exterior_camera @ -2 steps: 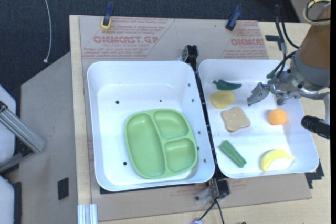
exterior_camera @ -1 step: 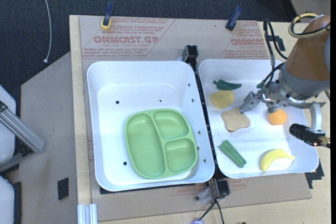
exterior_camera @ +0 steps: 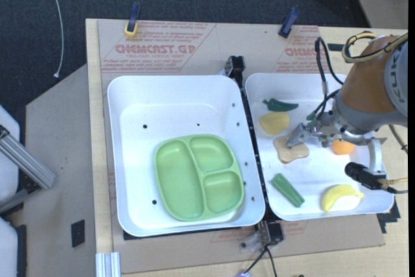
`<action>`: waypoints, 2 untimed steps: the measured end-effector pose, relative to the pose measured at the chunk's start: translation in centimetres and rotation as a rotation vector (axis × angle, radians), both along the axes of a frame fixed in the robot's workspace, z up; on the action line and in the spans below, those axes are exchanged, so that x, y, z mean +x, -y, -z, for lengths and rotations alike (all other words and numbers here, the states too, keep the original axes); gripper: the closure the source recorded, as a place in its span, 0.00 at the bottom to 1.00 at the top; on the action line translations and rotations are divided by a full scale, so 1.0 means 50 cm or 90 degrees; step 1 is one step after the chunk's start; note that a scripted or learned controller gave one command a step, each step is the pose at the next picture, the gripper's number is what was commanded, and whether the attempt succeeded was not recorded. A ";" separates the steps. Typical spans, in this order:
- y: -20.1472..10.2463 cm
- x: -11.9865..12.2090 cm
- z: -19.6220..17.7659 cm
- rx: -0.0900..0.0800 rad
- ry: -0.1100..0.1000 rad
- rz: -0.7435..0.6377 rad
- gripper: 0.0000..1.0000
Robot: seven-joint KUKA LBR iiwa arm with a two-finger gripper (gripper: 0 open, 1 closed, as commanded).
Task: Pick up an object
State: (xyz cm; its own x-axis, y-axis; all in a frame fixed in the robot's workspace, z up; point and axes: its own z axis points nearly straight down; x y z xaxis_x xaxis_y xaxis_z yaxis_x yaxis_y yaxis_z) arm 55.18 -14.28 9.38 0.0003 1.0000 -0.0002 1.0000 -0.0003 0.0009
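The right bin (exterior_camera: 363, 207) holds several toy foods. A dark green pepper (exterior_camera: 280, 104) lies at the back, with a pale yellow piece (exterior_camera: 273, 122) just in front of it. A tan flat piece (exterior_camera: 290, 150) lies mid-bin. A green bean pod (exterior_camera: 286, 190) and a yellow banana (exterior_camera: 342, 197) lie near the front wall. An orange ball (exterior_camera: 343, 146) is partly hidden under the arm. My gripper (exterior_camera: 306, 134) hangs low over the bin, right above the tan piece's far edge and between it and the orange ball. Nothing is seen held.
The left bin (exterior_camera: 130, 100) contains a light green divided plate (exterior_camera: 198, 176). The arm's grey body with its orange band (exterior_camera: 369, 84) covers the right bin's back right part. A black clamp (exterior_camera: 235, 65) sits between the bins at the back.
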 end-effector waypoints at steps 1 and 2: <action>0.000 0.002 -0.021 0.000 0.002 0.000 1.00; -0.005 0.004 -0.107 -0.001 0.002 -0.001 1.00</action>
State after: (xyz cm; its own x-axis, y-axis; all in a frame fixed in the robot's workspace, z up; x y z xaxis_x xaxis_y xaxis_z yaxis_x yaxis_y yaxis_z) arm 55.39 -14.04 14.72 -0.0009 1.0000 -0.0016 1.0000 0.0009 0.0045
